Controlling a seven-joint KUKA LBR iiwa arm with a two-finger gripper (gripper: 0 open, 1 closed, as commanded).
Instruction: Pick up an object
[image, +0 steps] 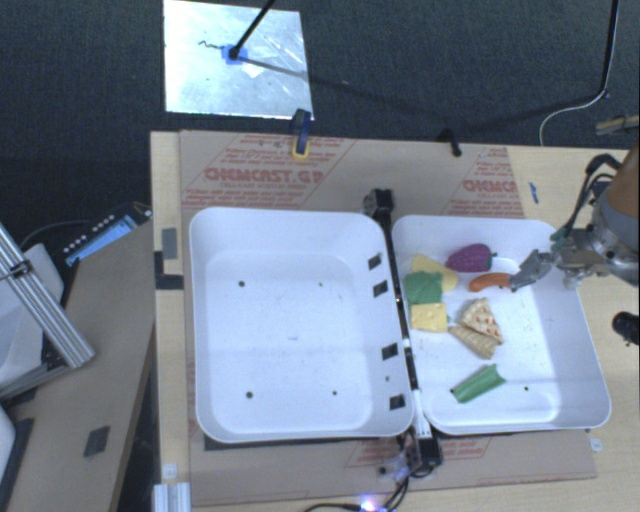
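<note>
The right bin (570, 350) holds several toy foods. A purple eggplant (468, 258) lies near the back, with an orange-red sausage-shaped piece (489, 282) just in front of it. Left of these are a yellow piece (428, 265), a green piece (422, 289) and a yellow cheese block (430, 318). A pizza slice (483, 320) and a tan piece (474, 344) lie in the middle, and a green stick-shaped piece (477, 383) sits nearer the front. My gripper (523, 274) reaches in from the right, low over the bin, its tip just right of the sausage-shaped piece.
The left bin (290, 330) stands beside the right one, with black clips (392, 320) along the shared divider. Both bins rest on a cardboard sheet (260, 170). A cable (575, 100) runs behind the right bin.
</note>
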